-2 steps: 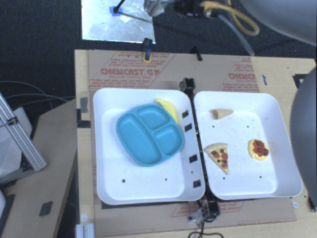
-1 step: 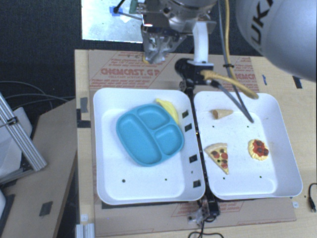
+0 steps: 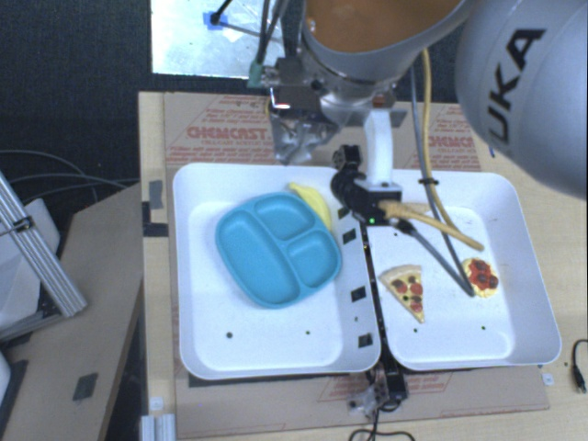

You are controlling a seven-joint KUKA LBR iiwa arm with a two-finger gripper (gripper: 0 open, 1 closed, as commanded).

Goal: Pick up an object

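Note:
My gripper [image 3: 295, 143] hangs above the far rim of the left bin [image 3: 197, 274], with nothing seen in it. Just below it and to the right, a yellow banana [image 3: 313, 202] lies against the far edge of a blue divided plate [image 3: 274, 251] in that bin. The right bin [image 3: 525, 283] holds a toy pizza slice [image 3: 406, 288], a small round pizza piece [image 3: 480, 277], a tan stick-like utensil [image 3: 443, 227] and a thin grey utensil [image 3: 447, 257]. The arm's large grey and orange body covers the upper right.
A black fixture [image 3: 353, 187] sits at the far end of the divider between the bins, with black clips along the seam [image 3: 357, 292]. Cables [image 3: 429, 145] hang from the arm over the right bin. Cardboard [image 3: 213, 134] lies under the bins.

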